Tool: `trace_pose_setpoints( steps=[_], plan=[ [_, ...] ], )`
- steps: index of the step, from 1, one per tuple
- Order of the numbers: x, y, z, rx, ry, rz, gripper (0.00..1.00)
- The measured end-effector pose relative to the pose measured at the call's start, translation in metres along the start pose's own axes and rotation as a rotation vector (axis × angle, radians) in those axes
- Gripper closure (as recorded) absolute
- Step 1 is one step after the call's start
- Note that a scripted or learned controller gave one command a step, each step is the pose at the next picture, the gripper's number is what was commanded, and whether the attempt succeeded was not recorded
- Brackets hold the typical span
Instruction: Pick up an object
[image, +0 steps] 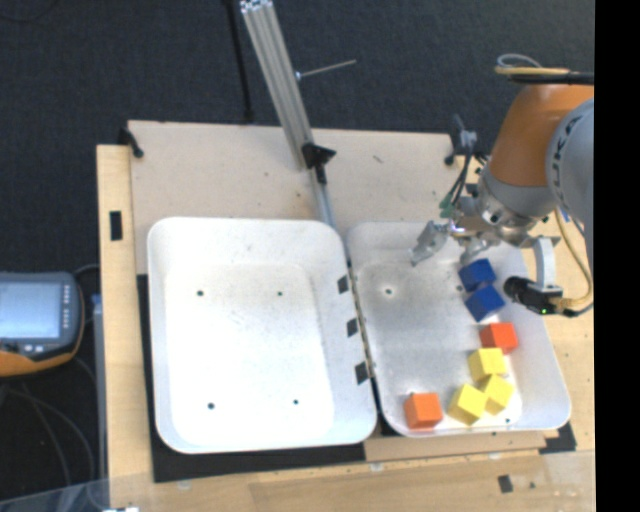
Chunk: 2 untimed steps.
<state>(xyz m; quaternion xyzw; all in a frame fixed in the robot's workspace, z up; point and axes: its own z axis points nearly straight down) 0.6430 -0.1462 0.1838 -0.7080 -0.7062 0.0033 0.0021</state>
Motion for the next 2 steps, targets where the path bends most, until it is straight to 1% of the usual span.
trace_pose_setpoints(
  steps=[1,2],
  plan=[
    [-0.055,0.020,0.059,-0.030,-0.011,-0.007,0.00],
    [-0.057,0.021,0.048,-0.036,-0.013,-0.007,1.00]
  ],
)
